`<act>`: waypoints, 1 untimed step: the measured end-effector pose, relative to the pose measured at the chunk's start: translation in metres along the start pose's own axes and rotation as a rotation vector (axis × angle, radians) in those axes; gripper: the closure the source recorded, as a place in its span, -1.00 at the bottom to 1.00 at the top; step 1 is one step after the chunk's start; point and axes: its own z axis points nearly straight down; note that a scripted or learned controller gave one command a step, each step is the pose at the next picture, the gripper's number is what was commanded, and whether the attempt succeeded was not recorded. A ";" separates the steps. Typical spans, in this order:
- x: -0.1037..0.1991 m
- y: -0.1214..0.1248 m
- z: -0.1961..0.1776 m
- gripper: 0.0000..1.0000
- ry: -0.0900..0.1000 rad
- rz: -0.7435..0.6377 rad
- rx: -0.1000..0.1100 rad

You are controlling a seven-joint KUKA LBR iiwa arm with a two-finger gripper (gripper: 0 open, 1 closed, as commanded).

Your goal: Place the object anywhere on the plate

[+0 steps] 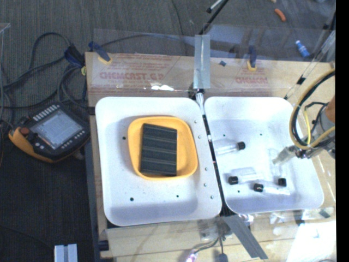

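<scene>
A yellow plate (187, 138) with rounded corners lies in the middle of the left bin (109, 162). A black ridged rectangular block (158, 149) rests flat on it, well inside the rim. My gripper (287, 155) hangs over the right side of the right bin (245, 109), far from the plate, with yellow and black cables looping above it. Its tip is small and partly blurred against the white bin floor.
Several small clear vials with black caps lie in the right bin, one (230, 145) near the divider and others (241, 176) (257, 187) toward the front. A teach pendant (52, 132) sits on the floor to the left. A clear panel stands behind the bins.
</scene>
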 end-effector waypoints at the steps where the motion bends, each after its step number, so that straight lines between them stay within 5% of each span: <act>1: 0.000 0.000 0.000 -1.00 0.000 0.000 0.000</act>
